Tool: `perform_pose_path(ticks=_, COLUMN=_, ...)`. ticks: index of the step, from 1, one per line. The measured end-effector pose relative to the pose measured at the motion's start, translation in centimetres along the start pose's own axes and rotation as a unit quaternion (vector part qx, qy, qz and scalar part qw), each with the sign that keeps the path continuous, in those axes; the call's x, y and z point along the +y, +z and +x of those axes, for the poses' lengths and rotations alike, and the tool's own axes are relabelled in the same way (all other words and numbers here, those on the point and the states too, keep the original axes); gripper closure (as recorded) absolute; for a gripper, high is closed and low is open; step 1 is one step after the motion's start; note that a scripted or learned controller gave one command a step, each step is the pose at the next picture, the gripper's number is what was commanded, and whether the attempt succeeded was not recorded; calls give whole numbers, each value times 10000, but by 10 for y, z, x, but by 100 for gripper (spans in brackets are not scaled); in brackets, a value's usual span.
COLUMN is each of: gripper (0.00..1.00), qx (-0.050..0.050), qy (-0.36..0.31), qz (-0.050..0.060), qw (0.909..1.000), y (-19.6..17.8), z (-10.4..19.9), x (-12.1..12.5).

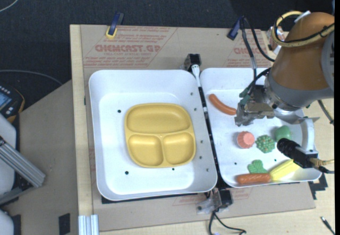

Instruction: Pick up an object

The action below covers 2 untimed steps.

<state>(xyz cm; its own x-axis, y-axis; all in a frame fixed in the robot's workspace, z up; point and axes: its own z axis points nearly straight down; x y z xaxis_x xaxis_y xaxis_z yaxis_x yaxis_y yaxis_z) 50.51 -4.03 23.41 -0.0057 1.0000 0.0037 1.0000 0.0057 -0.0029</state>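
the gripper (249,114) hangs over the right bin (226,77), near the middle of that bin and a little toward its left wall, with the grey arm and its orange band (305,51) above it at the bin's right side. whether its jaws are spread or pressed together, i cannot tell from this slant, and nothing shows between them. just to its left, toward the bin's far left part, lies an orange sausage (221,104), tilted. nearer the front, in the middle of the bin, sit a pink round piece (245,139) and, just beside it on the right, a green broccoli (265,144). a second green piece (282,133) lies close to the right wall. along the front edge are a small green piece (256,166), another orange sausage (253,178) and a yellow piece (281,170) beside it. the left bin (106,85) holds a yellow divided plate (159,136) at its centre.
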Motion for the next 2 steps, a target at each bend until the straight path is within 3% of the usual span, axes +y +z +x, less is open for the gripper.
perform_pose_path(ticks=1, gripper=100, qx=-6, qy=11, qz=12, qw=10000, y=18, z=32, x=-14)
perform_pose_path(ticks=2, gripper=100, qx=-14, qy=35, qz=5, qw=10000, y=18, z=23, x=-23)
